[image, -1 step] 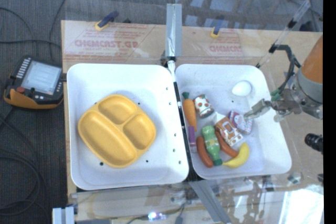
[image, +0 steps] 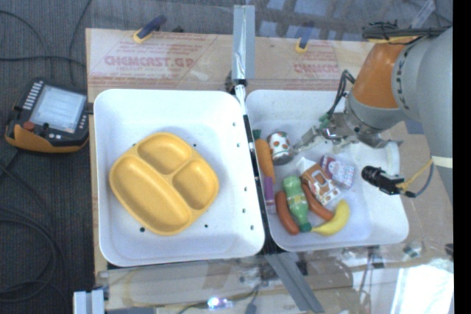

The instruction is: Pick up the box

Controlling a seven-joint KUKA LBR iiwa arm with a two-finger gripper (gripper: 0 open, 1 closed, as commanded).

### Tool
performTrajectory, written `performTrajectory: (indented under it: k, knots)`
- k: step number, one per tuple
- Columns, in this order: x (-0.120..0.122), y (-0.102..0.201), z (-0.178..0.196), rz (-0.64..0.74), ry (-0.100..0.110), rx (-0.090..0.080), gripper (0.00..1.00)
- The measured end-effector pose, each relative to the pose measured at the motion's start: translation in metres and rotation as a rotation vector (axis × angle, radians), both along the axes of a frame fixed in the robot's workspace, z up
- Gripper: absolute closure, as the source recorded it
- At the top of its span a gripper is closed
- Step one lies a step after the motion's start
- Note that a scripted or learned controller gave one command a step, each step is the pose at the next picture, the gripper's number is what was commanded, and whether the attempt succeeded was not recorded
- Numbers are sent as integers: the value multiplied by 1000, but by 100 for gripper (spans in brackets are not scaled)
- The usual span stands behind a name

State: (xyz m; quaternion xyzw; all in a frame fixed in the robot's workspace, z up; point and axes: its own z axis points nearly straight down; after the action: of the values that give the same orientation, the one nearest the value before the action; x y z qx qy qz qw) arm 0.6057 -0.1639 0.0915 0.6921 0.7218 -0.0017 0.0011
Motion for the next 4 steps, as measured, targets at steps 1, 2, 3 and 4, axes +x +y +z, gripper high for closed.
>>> performTrajectory:
  k: [1, 2, 3, 4]
  knots:
    - [-94, -61, 122, -279, 4, 0, 0]
    - [-77, -8, 33, -370, -8, 3, 0]
    - [7, -24, -2, -383, -14, -2, 0]
    - [7, -25, 5, -381, -10, -7, 100]
